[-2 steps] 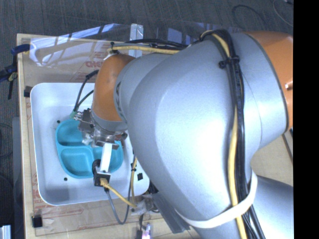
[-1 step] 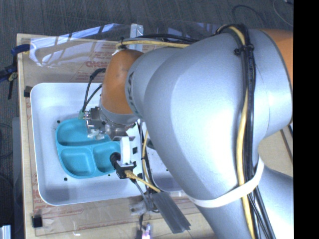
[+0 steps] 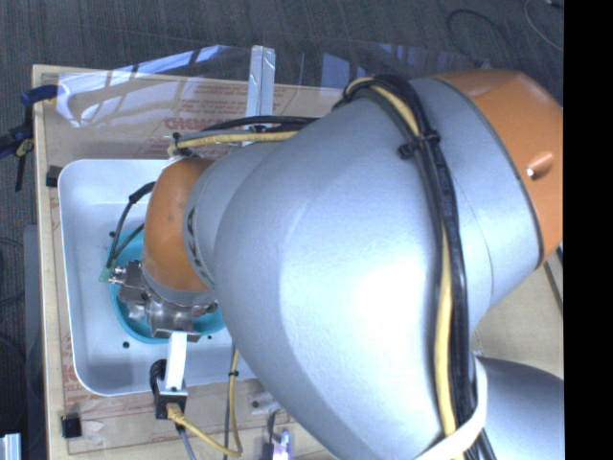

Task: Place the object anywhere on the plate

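Observation:
A blue plate (image 3: 134, 322) lies in the left white bin (image 3: 81, 257), and only its left and lower rim shows from under the arm. My wrist, with its orange band (image 3: 170, 228) and metal flange (image 3: 158, 300), hangs directly over the plate and hides the gripper below it. The object is hidden from me.
The large grey arm (image 3: 383, 276) covers the right bin and most of the bench. A clear plastic sheet (image 3: 192, 84) stands along the back edge. Cables (image 3: 230, 134) run along the arm, and a yellow one (image 3: 196, 434) hangs at the bin's front edge.

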You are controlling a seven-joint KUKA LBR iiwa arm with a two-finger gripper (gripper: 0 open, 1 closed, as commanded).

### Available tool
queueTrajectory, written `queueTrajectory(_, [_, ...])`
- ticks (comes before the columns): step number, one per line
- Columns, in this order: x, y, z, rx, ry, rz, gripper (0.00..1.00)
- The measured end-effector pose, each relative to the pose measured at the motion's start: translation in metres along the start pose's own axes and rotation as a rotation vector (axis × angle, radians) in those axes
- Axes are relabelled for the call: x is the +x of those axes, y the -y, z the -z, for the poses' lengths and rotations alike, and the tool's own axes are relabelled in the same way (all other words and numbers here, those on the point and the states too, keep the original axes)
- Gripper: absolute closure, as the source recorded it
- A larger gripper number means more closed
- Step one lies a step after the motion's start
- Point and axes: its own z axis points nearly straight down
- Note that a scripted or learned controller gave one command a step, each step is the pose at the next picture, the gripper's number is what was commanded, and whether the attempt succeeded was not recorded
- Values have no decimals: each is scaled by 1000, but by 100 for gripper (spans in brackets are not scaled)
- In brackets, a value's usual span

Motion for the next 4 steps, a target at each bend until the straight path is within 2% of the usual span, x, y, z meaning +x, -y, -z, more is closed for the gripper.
queueTrajectory(1, [-62, -16, 26, 0, -2, 71, 100])
queueTrajectory(2, [6, 0, -27, -2, -3, -162, 100])
queueTrajectory(3, [-54, -29, 5, -1, -4, -227, 100])
queueTrajectory(4, [-54, -29, 4, -1, -4, -227, 0])
